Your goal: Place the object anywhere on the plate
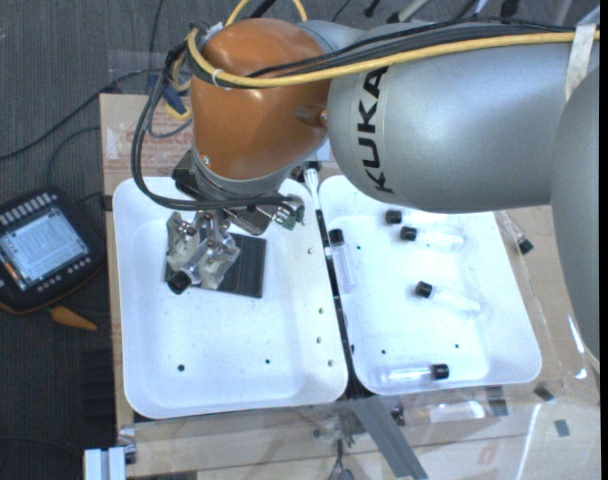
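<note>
A small dark square plate [248, 267] lies flat in the left bin [214, 368], towards its back. My gripper [197, 268] hangs over the plate's left edge, under the orange wrist. It is shut on a clear tube with a black cap [177, 281]. The cap pokes out at the lower left, just off the plate's edge and above the white bin floor. The arm hides the back of the left bin and the plate's top edge.
Several clear tubes with black caps lie scattered in the right bin [504, 358], one tube [338, 256] along its left wall. The raised rims of the two bins meet in a ridge [336, 318]. A handheld pendant [36, 248] lies off the bench at the left.
</note>
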{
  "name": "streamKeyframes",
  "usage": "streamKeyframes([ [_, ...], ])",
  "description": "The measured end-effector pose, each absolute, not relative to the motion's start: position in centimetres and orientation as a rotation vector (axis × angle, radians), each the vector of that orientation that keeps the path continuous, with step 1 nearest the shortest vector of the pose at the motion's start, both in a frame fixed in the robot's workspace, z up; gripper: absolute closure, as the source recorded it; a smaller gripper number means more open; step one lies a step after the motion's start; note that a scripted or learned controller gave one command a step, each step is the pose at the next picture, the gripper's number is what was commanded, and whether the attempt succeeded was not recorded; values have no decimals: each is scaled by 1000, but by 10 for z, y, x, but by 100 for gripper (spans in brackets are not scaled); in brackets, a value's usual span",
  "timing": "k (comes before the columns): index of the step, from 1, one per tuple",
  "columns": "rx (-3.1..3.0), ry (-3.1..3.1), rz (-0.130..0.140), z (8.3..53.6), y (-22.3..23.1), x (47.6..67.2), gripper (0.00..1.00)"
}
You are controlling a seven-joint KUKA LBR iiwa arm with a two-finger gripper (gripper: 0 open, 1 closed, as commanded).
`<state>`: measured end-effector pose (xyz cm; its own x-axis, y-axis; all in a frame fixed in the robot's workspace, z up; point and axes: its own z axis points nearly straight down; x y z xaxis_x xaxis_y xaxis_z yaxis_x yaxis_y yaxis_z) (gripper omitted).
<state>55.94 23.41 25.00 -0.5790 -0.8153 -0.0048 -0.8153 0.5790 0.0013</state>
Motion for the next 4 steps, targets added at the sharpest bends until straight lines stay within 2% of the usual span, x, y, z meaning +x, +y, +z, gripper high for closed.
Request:
streamKeyframes([
  [1, -1426, 2800, 6, 203, 220, 483, 100],
  [2, -1483, 2766, 4, 293, 226, 497, 100],
  [3, -1654, 2667, 5, 344, 210, 567, 100],
  [4, -1658, 2665, 4, 371, 226, 505, 100],
])
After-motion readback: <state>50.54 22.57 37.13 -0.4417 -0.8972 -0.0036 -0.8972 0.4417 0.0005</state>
